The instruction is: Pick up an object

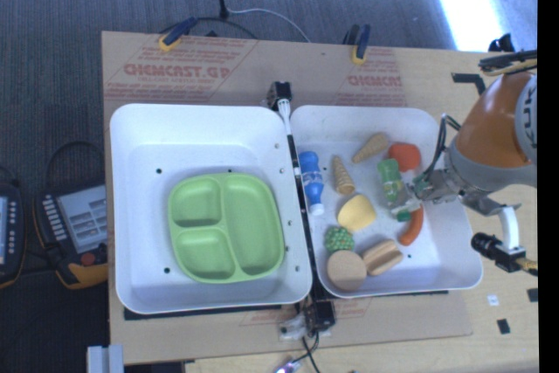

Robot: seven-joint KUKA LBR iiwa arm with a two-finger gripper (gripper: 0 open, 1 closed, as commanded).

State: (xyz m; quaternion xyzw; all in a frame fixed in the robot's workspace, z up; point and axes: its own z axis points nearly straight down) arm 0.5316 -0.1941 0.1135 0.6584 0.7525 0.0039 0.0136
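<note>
Cardboard-topped bench (175, 70) with two white bins: left bin (131, 153) has a green divided plate (227, 227), right bin (437, 271) is full of toy food. Arm's down at the right edge, gripper (417, 192) near the green bottle (389, 181) and orange carrot (410, 225); can't tell its grip state, looks like the reach-in step, so next it needs to settle on one item.

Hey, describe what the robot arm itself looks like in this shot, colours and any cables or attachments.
The arm is bulky and rounded, with a broad orange band and grey casing beyond it. A thin dark cable loops along its wrist. The gripper is a small grey metal assembly with greenish detail.
</note>
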